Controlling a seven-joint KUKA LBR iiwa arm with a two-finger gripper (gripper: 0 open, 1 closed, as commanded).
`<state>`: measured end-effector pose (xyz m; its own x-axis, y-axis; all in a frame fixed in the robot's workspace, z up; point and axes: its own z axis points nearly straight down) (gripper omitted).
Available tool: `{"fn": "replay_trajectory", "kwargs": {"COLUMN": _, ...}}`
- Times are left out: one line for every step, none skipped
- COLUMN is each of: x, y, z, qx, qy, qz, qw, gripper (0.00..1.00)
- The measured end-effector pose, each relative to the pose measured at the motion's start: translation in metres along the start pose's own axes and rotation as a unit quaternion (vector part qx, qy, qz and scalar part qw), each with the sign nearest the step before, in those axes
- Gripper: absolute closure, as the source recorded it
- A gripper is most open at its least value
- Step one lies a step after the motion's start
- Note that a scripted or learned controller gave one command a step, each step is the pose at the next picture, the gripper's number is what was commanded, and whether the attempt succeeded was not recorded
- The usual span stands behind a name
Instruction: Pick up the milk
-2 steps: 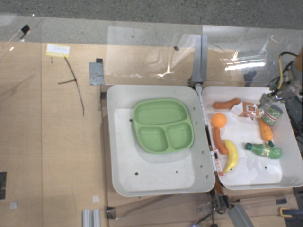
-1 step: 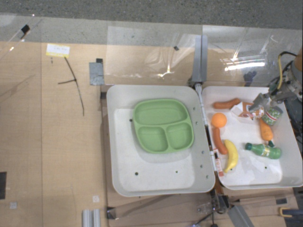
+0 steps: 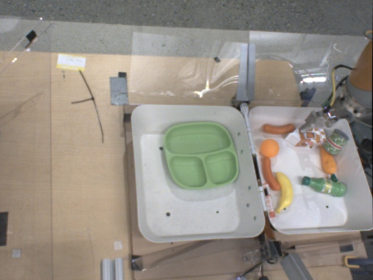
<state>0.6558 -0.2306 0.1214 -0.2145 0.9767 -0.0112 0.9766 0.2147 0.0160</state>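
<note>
1. Two shallow white bins sit side by side on the bench. The left bin [image 3: 145, 214] holds a green divided plate [image 3: 201, 155] with three compartments, lying flat near the bin's upper middle.
2. The right bin [image 3: 309, 217] carries the loose items. The arm [image 3: 361, 77] enters at the upper right, orange band visible near the frame edge.
3. The gripper [image 3: 319, 120] hangs over the upper right part of the right bin, metal tip pointing down and to the left. Whether the claw is open or closed cannot be told; the parts blur together at this size.
4. The milk [image 3: 312, 136], a small white carton with orange-red print, lies tilted in the upper right of the right bin, just below and slightly left of the gripper tip. Touching or apart cannot be told. It is not seen lifted.
5. Just right of the milk lies a green-and-white can [image 3: 336, 140], on its side.
6. A sausage [image 3: 279, 129] lies left of the milk, near the bin's top edge.
7. An orange [image 3: 269, 149] sits below the sausage; a second sausage [image 3: 267, 173] runs down from it along the left wall.
8. A banana [image 3: 284, 191] lies beside that, lower centre.
9. A carrot [image 3: 328, 161] lies below the can; a green bottle [image 3: 324, 185] lies on its side under it.
</note>
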Motion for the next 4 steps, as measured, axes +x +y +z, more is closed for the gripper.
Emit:
{"fn": "replay_trajectory", "kwargs": {"x": -0.003, "y": -0.012, "z": 0.01, "qx": -0.011, "qy": -0.003, "qz": -0.031, "qw": 0.9994, "gripper": 0.0}}
{"fn": "replay_trajectory", "kwargs": {"x": -0.007, "y": -0.009, "z": -0.006, "qx": -0.016, "qy": -0.01, "qz": -0.033, "qw": 0.9993, "gripper": 1.0}}
{"fn": "replay_trajectory", "kwargs": {"x": 0.074, "y": 0.024, "z": -0.106, "qx": 0.003, "qy": 0.003, "qz": 0.078, "qw": 0.997, "gripper": 1.0}}
{"fn": "replay_trajectory", "kwargs": {"x": 0.074, "y": 0.024, "z": -0.105, "qx": 0.004, "qy": 0.003, "qz": 0.078, "qw": 0.997, "gripper": 0.0}}
